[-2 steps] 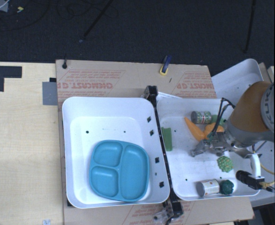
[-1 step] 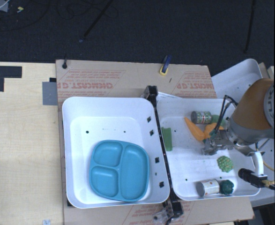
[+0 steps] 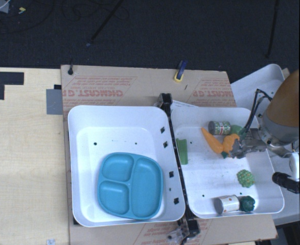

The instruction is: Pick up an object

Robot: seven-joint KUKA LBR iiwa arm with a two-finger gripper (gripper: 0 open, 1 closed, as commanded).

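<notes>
Currently listed, right bin (image 3: pixel 272 208): one orange carrot-shaped toy (image 3: pixel 211 140) lying at a slant near the back, one small can (image 3: pixel 220 127) just behind it, one green knobbly ball (image 3: pixel 245 177) toward the front right, one short cylinder (image 3: pixel 227 204) with a dark green round piece (image 3: pixel 248 203) just beside it at the front wall, one flat green strip (image 3: pixel 182 151) along the left wall. Left bin (image 3: pixel 83 137): one blue divided plate (image 3: pixel 130 185). Gripper (image 3: pixel 230 149): low over the right bin, at the lower end of the carrot toy and seemingly touching it; whether it is wide, narrow or closed on anything cannot be told, since dark hardware and orange shapes merge there. Handling note, as judgement: the carrot looks the likely target; a good grasp would straddle its narrow width rather than its length, keep clear of the can, and lift straight up.
</notes>
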